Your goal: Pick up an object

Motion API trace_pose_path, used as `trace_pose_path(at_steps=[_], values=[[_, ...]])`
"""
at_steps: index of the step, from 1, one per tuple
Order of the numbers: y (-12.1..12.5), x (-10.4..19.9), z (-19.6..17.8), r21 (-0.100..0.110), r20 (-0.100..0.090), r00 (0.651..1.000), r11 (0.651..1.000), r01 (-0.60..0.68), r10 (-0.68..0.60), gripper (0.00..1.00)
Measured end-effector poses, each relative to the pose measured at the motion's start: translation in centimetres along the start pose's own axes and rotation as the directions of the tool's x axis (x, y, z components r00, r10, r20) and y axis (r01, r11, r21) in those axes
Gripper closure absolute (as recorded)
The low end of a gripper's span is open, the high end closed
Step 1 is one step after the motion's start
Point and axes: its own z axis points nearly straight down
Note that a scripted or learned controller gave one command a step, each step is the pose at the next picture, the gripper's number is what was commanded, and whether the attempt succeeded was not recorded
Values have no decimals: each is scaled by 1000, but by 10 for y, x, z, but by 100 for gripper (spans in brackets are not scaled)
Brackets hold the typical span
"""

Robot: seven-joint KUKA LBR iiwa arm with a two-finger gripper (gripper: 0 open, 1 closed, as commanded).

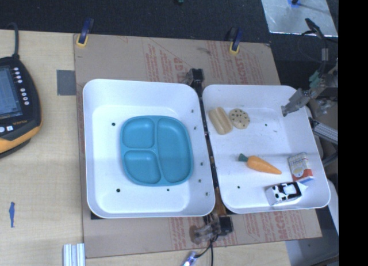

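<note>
The right bin (261, 201) serves as the landmark here; everything below is placed against it.

Nearest the camera, in the bin's front right corner, lies one small black-and-white carton (285, 192), resting on its side with its long axis running roughly left to right, tilted slightly up toward the right. Just behind it, against the bin's right wall, sits one small can or packet (300, 166) with a grey top and a red-and-white lower part, its long axis running front to back.

Toward the middle of the bin lies one toy carrot (261, 164). It is orange with a small green stem, and its long axis runs left to right with a slight slope: the green stem end points to the bin's left, the tapered orange tip to the right and a little forward.

Farther back, near the bin's left wall, lies one tan bread-like roll (219, 120), long axis front to back, and just right of it one round speckled cookie (238, 117).

To the left of the right bin, touching it along the wall, is the left bin (98, 144), which holds one blue divided plate (156, 149) with three compartments.

At the right bin's far right corner, the gripper (290, 105) hangs over the rim with nothing seen in it; whether its fingers are spread or closed cannot be told.
</note>
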Motion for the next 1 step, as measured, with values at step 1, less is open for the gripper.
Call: trace_pose_path(at_steps=[1], values=[[-8, 49, 91, 1, 1, 1000, 1000, 2, -2, 0]])
